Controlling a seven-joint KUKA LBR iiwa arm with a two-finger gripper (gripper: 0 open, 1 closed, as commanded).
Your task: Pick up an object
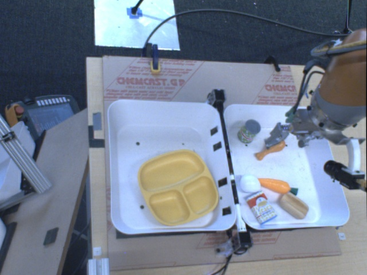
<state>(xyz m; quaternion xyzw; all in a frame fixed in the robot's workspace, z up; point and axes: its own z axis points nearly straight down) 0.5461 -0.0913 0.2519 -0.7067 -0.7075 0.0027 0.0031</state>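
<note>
Nearest the camera in the right bin (338, 211) lie a bread roll (293, 205), a small carton (261, 207), a white egg (249, 183) and a carrot (275, 185), crowded together. Left bin (123, 130) holds a yellow divided tray (178, 186). Farther back, an orange piece (270, 150) lies slantwise, with the gripper (277, 135) right over its far end, touching or nearly so; whether the fingers are spread or pressed together I cannot tell at this size. A small can (249, 132) stands just left. Judgement: the orange piece is the target. To grip well, straddle its narrow width, descend fully, close before lifting, and keep clear of the can.
</note>
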